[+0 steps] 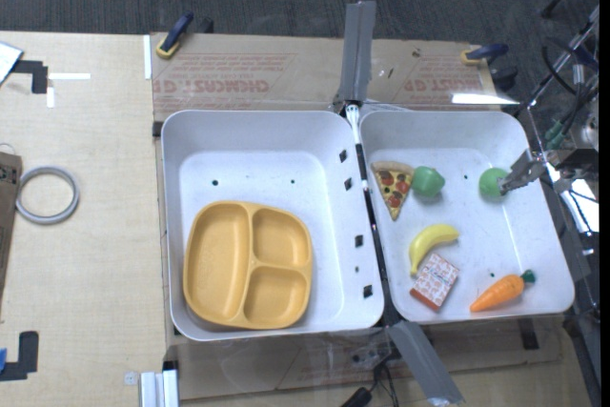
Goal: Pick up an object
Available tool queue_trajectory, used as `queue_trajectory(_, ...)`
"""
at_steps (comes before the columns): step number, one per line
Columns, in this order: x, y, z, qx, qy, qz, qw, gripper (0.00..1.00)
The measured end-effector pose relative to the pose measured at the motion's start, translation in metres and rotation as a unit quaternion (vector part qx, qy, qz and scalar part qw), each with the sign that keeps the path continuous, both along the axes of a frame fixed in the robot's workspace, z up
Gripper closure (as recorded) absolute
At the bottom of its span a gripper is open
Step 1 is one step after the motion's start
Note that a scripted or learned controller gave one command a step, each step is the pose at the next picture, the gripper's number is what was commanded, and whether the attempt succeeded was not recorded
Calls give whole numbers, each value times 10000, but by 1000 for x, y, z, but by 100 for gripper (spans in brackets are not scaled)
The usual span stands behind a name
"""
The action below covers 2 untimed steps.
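Gripper point(519, 174) at the right bin's point(534, 298) 3 o'clock wall, tips touching a green ball point(492, 183), jaw state cannot tell; from bin centre, pizza slice point(392, 185) and second green ball point(428, 182) at 11 o'clock, banana point(431, 243) central, carton point(435, 281) at 6, carrot point(499, 292) at 5.

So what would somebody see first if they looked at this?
Probably the big yellow plate with three sections, lying in the left bin. Next, the toy food in the right bin: a pizza slice, a banana and a carrot.
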<state>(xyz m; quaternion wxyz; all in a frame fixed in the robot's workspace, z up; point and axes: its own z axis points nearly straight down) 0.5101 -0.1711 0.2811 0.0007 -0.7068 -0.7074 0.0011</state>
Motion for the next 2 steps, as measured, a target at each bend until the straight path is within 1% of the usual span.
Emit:
queue_trajectory(1, 20, 58, -125, 4, 4, 479, 9989, 0)
queue_trajectory(2, 11, 73, -190, 6, -3, 1204, 9927, 0)
